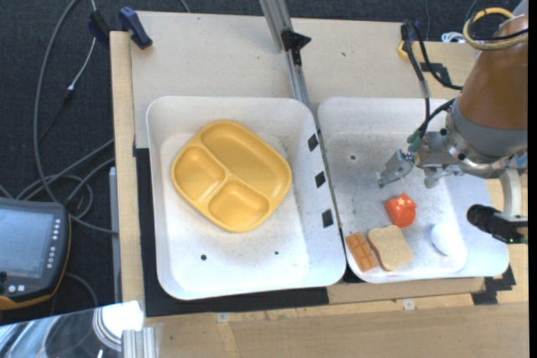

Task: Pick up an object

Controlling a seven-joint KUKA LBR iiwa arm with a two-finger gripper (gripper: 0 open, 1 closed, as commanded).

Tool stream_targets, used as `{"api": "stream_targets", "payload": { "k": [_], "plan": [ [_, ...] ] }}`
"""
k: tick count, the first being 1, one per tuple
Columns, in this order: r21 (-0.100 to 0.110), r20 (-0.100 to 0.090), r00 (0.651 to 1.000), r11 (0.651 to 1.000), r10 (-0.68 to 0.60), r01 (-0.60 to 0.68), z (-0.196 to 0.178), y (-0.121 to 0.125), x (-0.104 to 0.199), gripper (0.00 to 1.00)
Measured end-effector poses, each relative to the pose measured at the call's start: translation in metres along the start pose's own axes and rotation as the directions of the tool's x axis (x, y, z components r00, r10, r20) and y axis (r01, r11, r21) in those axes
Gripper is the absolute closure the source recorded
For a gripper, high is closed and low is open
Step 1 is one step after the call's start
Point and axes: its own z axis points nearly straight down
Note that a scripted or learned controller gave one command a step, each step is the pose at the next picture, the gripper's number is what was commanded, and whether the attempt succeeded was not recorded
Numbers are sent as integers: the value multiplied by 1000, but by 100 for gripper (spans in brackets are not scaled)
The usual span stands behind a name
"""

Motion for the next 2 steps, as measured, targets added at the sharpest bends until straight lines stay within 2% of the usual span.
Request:
{"api": "stream_targets", "payload": {
  "k": [1,2],
  "plan": [
    [-12,7,1000,1000,0,0,116,21,4,0],
    [-17,5,1000,1000,0,0,103,22,5,100]
  ]
}}
